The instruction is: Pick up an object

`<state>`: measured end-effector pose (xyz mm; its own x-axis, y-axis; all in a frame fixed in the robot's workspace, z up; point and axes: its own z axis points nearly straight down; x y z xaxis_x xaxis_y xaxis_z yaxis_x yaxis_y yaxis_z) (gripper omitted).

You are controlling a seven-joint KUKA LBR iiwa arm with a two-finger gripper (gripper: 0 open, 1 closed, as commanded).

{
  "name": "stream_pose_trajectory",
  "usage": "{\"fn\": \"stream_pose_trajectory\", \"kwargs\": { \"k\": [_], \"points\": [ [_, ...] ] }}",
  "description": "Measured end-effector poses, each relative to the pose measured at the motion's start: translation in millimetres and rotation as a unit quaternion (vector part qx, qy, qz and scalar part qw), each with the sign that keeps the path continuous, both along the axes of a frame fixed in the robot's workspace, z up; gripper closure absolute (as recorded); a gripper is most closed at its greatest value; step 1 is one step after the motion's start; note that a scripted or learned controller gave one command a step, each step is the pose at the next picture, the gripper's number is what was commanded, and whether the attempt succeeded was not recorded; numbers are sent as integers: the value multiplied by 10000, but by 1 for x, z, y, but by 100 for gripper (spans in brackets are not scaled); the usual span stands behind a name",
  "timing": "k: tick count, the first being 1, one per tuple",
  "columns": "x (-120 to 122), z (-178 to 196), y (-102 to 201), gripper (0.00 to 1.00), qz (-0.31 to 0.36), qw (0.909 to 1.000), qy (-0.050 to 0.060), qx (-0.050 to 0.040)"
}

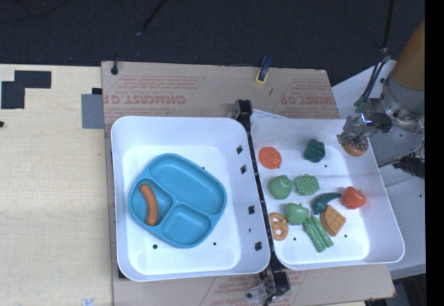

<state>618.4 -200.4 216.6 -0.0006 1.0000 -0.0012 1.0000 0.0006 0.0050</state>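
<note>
The gripper hangs over the right bin's far right rim, closed on what looks like a small brown-orange toy — too blurred to name. Left of it lies a dark green pepper; nearer the camera, a red tomato. Far left — a blue divided plate holding a sausage.

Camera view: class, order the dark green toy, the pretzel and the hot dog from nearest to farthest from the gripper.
Measured from the gripper:
1. Dark green toy, right bin, top.
2. Pretzel, right bin, lower left.
3. Hot dog, on the blue tray, left bin.
</note>
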Motion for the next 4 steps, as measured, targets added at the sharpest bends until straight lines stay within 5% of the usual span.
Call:
{"fn": "stream_pose_trajectory", "kwargs": {
  "k": [1,4],
  "points": [
    [0,12,-1,100,5,10000,22,8],
    [-32,-5,169,100,18,10000,52,20]
  ]
}}
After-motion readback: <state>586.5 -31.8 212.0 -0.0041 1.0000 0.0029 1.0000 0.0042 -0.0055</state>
